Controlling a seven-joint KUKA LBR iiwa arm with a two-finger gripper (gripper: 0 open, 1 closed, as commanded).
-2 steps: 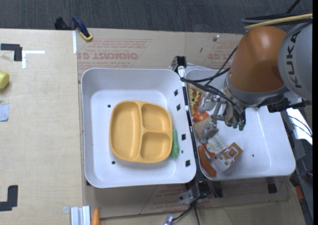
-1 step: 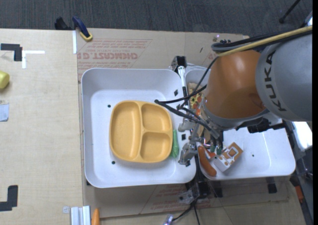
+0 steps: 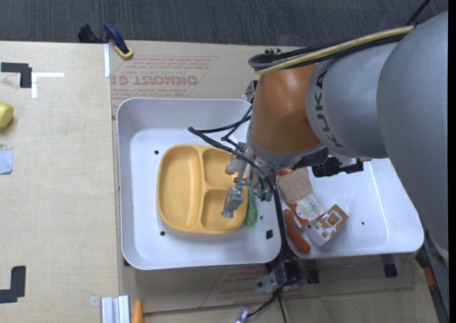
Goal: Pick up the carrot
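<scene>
My gripper hangs low over the right-hand side of a yellow divided plate in the left bin. A green leafy strip, which looks like the carrot's top, lies along the plate's right edge just beside the gripper. A small orange patch shows under the wrist at the wall between the bins; I cannot tell whether it is the carrot's body. The arm's orange band hides much of this area.
The right bin holds a slice of brown bread, a red sausage and a white and orange packet. A yellow object lies at the bench's far left. Black cables run past the gripper.
</scene>
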